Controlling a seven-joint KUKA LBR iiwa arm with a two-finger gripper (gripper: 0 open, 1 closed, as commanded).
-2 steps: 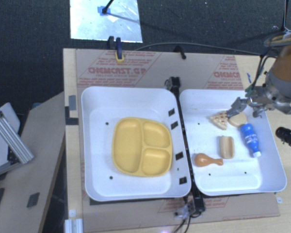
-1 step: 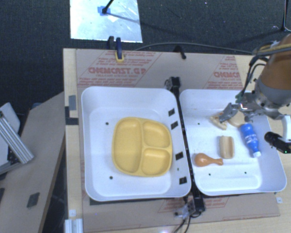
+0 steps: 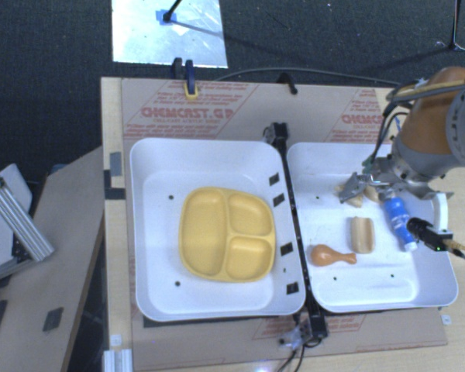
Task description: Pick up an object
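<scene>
Objects that we could lift lie in the two shallow white bins at the middle of the frame, and we take them by size. We see the left white bin (image 3: 151,208) holding the biggest one, a yellow plastic divided plate (image 3: 227,233) with three compartments, lying flat a little left of centre. The right white bin (image 3: 418,285) sits just beside it, across a black central divider (image 3: 289,223). Our grey arm with its orange band (image 3: 438,122) reaches in from the upper right of the frame, over that bin's upper right corner. Its two-finger gripper (image 3: 356,190) hangs low over the bin's upper part, next to a small pale object (image 3: 355,201) that is partly hidden; we cannot tell how the fingers stand or whether anything lies between them. A blue and white bottle-shaped object (image 3: 399,222) lies at a slant to the right of the gripper, below the wrist. A tan bread-roll-shaped object (image 3: 362,234) lies left of it, apart. The orange drumstick-shaped toy (image 3: 331,256) lies just below and left of the roll.
</scene>
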